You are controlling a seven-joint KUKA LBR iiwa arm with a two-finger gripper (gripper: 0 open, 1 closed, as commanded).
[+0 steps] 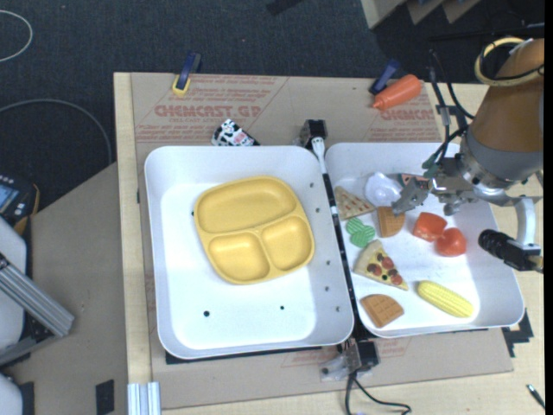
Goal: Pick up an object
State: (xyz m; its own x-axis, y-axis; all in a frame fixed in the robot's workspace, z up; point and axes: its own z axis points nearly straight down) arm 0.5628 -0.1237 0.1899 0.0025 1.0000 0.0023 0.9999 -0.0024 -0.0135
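Nearest the counter's front edge, in the right bin [497, 314], lie a cookie [381, 309] and a corn cob [446, 298], with a pizza slice [379, 264] just behind them. Further back sit a green piece [360, 230], a brown piece [390, 222], a cracker [350, 203] and two red pieces [441, 233]. The left bin [173, 258] holds a yellow tray [252, 228]. The pincer [413, 195] hangs low over the right bin's far half, just beside the brown piece and a white piece [379, 187]; I cannot tell whether it is released or clenched, and nothing visibly sits in it. By my reading, nothing is lifted yet: the grasp and raise remain. An orange clamp [397, 92] rests at the far edge.
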